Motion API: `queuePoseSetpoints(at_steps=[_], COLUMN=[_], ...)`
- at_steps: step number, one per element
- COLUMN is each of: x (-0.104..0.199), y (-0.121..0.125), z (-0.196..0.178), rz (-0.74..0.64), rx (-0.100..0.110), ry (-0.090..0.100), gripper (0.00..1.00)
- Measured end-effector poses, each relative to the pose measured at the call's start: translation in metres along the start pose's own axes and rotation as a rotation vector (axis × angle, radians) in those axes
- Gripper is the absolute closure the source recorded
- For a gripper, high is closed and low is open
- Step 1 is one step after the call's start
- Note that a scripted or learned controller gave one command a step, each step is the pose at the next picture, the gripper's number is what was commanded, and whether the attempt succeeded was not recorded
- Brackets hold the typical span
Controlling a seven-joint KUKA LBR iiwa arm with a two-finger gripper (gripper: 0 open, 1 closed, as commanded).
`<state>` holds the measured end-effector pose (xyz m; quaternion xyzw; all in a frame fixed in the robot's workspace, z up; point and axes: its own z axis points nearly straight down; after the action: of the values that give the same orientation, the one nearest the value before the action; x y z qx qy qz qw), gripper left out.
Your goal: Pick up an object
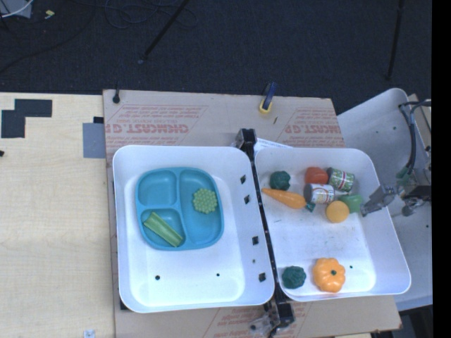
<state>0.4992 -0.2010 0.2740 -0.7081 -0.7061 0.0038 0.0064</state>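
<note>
An orange pumpkin [329,274] is sitting nearest to me in the right bin [384,259], close to that bin's near edge, and a dark green broccoli floret [294,277] is lying just beside it toward the divider between the two bins. Further in, a yellow lemon-like ball [337,211] is resting near the right bin's right wall, touching a small green piece [351,203] beside it. A silver can [320,193] is lying on its side just left of the ball, and an orange carrot [285,198] is stretching from the can toward the divider. Behind these, a second can with a green label [341,179] is lying tilted, a red tomato-like piece [316,175] is sitting right beside it, and another dark green floret [280,180] is resting near the carrot's far side. In the left bin [141,280], a blue divided plate [179,208] is holding a green celery-like strip [162,229] in its near compartment and a round cluster of green peas [205,201] in its right compartment. The hand [386,198] is hanging at the right bin's right rim, just beside the green piece, gripping nothing that I can see; whether its fingers are apart or together, I cannot tell. Brown cardboard [183,122] is lying under both bins on the table [49,224].
</note>
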Motion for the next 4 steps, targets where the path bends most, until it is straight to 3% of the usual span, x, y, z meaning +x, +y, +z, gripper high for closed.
queuePoseSetpoints(at_steps=[1,4], x=[0.0,-0.008], y=[0.002,0.004], z=[-0.006,0.163], rz=[-0.003,-0.003], rx=[-0.011,-0.008], ry=[-0.002,-0.001], gripper=[0.0,0.0])
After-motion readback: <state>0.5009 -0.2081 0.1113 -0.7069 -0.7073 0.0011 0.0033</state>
